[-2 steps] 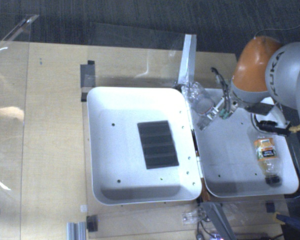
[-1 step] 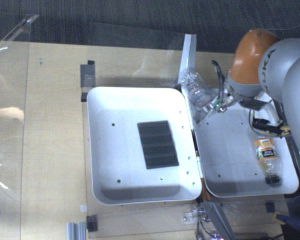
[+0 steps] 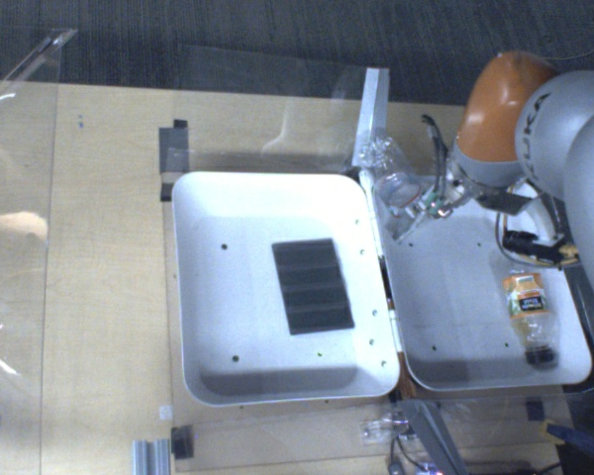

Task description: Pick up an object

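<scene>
A black ridged rectangular pad [image 3: 313, 285] lies flat in the middle of the left bin [image 3: 203, 364]. A small bottle with an orange label and a dark cap [image 3: 528, 310] lies near the right wall of the right bin [image 3: 455, 364]. My gripper [image 3: 408, 201] hangs over the far left corner of the right bin, below the orange wrist band [image 3: 495, 107]. It is well apart from both the pad and the bottle, and I see nothing in it.
The grey arm [image 3: 574, 156] reaches in across the right bin's far right side, with cables trailing beside it. A metal bracket [image 3: 371, 117] stands behind the gap between the bins. Bare wooden bench [image 3: 79, 265] lies to the left.
</scene>
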Robot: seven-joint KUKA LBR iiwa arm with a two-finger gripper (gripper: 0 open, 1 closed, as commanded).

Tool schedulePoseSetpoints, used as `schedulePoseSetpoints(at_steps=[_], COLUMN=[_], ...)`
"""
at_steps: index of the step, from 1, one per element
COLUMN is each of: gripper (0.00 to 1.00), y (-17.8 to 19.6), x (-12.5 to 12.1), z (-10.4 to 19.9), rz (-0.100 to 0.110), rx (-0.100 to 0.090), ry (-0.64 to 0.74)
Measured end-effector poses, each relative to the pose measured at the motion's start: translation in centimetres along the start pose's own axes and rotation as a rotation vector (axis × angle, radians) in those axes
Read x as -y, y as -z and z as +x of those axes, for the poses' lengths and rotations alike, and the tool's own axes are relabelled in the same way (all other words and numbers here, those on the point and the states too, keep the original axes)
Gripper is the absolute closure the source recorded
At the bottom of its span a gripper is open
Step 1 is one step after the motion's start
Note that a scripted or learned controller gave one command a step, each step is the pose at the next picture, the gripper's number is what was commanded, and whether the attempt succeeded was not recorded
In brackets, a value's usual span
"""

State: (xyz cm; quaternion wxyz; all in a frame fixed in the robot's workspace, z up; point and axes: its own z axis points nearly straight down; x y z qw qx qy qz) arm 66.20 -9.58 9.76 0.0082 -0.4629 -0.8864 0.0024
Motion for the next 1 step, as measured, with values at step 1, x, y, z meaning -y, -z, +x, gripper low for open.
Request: schedulePoseSetpoints(at_steps=[1], gripper=[1.0], y=[9.03], x=[-3.46], z=[3.71], rz=[-0.021], rx=[0.016], ry=[-0.107])
